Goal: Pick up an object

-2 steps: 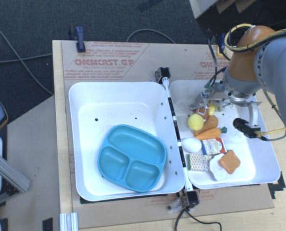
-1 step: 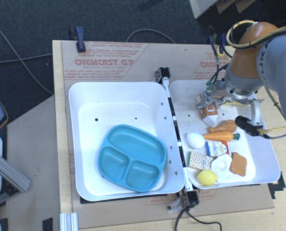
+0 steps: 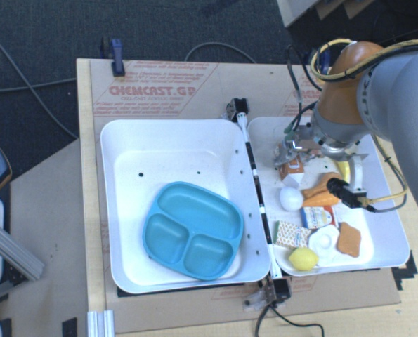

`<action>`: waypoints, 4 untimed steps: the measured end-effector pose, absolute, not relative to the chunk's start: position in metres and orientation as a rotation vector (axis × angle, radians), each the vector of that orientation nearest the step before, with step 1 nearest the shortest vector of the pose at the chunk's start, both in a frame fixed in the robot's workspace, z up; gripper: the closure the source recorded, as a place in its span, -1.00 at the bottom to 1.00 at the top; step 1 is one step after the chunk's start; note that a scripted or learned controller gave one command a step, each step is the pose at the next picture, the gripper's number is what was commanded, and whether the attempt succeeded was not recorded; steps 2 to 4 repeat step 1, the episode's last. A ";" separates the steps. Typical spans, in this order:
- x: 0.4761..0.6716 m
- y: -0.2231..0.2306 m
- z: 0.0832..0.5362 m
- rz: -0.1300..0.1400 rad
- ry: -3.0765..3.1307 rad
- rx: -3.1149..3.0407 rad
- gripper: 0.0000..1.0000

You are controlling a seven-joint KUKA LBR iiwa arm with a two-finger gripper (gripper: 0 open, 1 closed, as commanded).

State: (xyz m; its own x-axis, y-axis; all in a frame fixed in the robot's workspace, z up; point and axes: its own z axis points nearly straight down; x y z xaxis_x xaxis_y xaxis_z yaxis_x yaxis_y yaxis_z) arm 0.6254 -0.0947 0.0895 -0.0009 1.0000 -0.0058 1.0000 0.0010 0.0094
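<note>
Toy food (image 3: 314, 216) heaped in right bin (image 3: 395, 248), gripper (image 3: 293, 149) above it

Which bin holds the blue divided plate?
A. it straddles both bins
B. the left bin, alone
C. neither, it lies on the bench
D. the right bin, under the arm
B: the blue plate lies flat in the left bin, while the small items crowd the right bin.

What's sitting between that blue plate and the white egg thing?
In the camera view, the two bins' adjoining white walls separate the blue plate from the white egg.
</note>
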 end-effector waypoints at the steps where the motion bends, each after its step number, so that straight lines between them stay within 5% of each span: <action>1: 0.641 -0.010 0.192 0.014 2.226 2.207 1.00; 4: 0.641 -0.010 0.192 0.014 2.226 2.207 1.00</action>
